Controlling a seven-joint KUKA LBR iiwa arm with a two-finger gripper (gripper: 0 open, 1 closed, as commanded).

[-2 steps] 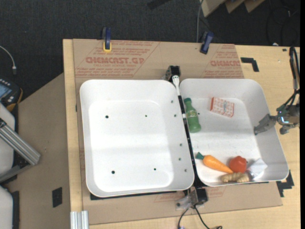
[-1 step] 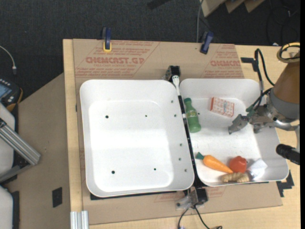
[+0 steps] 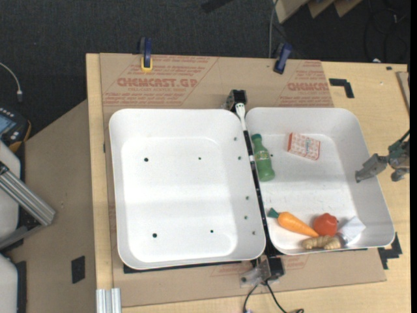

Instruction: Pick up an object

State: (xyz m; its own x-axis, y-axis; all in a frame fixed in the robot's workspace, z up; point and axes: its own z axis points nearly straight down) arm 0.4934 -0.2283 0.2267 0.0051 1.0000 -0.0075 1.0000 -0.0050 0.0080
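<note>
At the right edge of the camera view, the grey gripper (image 3: 369,169) reaches in from the right at about mid-height, its tip pointing left and slightly downward (too small and blurred to make out finer detail). Nothing can be seen held at its tip.

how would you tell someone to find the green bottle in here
Look in the right-hand white bin, along its left wall beside the divider between the two bins. The green bottle lies there on its side, away from the carrot and the tomato; it is the one green thing.
</note>
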